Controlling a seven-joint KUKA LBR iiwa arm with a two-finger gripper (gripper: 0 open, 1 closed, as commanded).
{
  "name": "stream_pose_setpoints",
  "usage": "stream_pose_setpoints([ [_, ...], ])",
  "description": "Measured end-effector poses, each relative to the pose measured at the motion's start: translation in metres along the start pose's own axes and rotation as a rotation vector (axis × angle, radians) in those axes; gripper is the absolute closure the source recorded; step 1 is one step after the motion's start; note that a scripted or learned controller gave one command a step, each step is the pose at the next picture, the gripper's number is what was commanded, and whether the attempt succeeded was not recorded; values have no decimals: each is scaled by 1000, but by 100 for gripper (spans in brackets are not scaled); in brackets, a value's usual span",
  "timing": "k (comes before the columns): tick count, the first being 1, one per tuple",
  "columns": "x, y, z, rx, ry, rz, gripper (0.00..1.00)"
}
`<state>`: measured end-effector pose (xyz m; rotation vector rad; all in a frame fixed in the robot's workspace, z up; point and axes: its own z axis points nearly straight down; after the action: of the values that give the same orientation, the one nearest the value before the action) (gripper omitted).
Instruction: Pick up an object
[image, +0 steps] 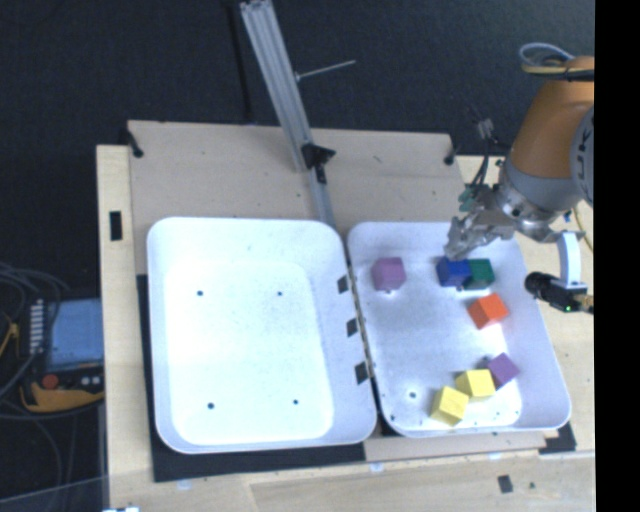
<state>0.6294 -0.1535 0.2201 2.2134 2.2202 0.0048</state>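
Beside pincer: blue cube, green cube.

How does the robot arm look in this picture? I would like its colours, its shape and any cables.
The arm is thick and rounded. Its upper section is orange, and below it sits a grey metallic wrist segment. Thin dark cables run beside the wrist, and a pale cable loops at the top of the orange part. The gripper is small and grey, built of metal parts; its details are too small to tell.
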Motion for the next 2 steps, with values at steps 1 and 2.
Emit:
stream_pose_setpoints([
  [1,2,-7,-57,-1,0,-2,100],
  [2,42,-23,-50,7,2,-2,100],
])
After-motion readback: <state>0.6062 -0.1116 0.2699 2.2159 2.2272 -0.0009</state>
